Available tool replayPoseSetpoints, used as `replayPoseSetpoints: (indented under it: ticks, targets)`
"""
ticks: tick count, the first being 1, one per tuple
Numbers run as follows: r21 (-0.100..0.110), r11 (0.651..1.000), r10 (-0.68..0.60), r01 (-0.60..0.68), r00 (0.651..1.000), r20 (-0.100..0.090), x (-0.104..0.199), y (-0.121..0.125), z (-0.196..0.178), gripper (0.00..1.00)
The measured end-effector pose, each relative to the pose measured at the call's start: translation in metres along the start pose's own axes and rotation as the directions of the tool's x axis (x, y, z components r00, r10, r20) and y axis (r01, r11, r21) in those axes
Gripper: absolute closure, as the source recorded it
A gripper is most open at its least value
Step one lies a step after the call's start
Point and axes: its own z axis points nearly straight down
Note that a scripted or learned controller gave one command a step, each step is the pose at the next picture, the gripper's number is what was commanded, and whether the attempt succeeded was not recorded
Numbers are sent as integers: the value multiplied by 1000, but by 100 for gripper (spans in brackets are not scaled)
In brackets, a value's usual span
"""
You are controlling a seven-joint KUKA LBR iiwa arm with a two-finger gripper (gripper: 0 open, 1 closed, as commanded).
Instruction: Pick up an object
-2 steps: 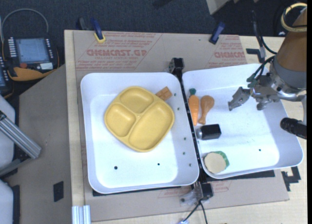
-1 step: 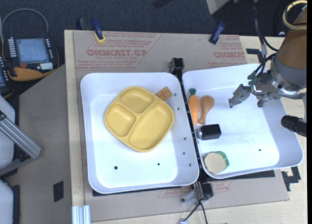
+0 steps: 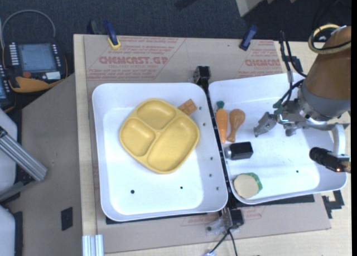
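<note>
Dark blue carpet surrounds the desk, whose top is a brown board printed with red lettering. Two shallow white plastic bins with rounded corners sit side by side on it. The left bin holds a glossy yellow tray with three moulded compartments, and a small tan block touches its upper right edge. In the right bin, near the left wall, lie a tapered orange carrot, a tan drumstick just beside it, a matte black box below them, and a round cream disc with a green rim. The pincer, metallic grey, hangs over the right bin near the drumstick, fingers spread and grasping nothing.
</note>
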Motion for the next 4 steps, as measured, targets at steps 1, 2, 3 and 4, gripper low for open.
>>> replayPoseSetpoints:
  ticks: [1, 2, 3, 4]
  targets:
    - [-1, 1000, 0, 0, 1000, 0, -8, 3, 49, 0]
    - [-24, 1000, 0, 0, 1000, 10, -11, 8, 91, 0]
    - [-30, 1000, 1, 0, 1000, 9, -10, 10, 78, 100]
    - [-15, 1000, -2, 2, 1000, 4, -13, 15, 14, 100]
